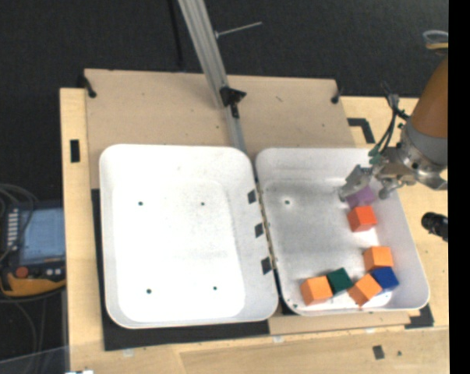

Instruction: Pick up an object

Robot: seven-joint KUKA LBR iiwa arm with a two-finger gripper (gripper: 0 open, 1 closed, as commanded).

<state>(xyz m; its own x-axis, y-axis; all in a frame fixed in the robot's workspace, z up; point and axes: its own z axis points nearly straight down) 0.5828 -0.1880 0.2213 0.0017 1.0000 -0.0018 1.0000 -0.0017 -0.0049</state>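
A purple block [363,195] lies in the right bin [312,232], near its far right side, right under the gripper [369,184]. An orange cube [362,218] sits just in front of the purple one, touching or nearly so. Whether the claw is apart, together, or clamped on the purple block I cannot tell; grey metal covers that spot and the block's top edge.

Further down the same bin, a cluster along the near edge: an orange cube [379,256], a blue cube [384,277] just below it, another orange one [366,288] tilted against the blue, a dark green block [340,280], and an orange cube [316,289] on the cluster's left end.

The left bin [180,232] stands beside it, rims meeting along the middle, with small black clips at the seam. Both bins rest on a pale wooden bench [141,115] with a tan board laid over its far part (black brackets at the board's corners). A slanted aluminium post [207,49] rises from behind the bins. The floor around is dark. At the left edge, a handheld pendant [36,244] with a bluish screen and cables; no writing legible anywhere.

The arm [429,123] comes in from the right, orange band above a grey wrist, angled down and leftward into the bin.
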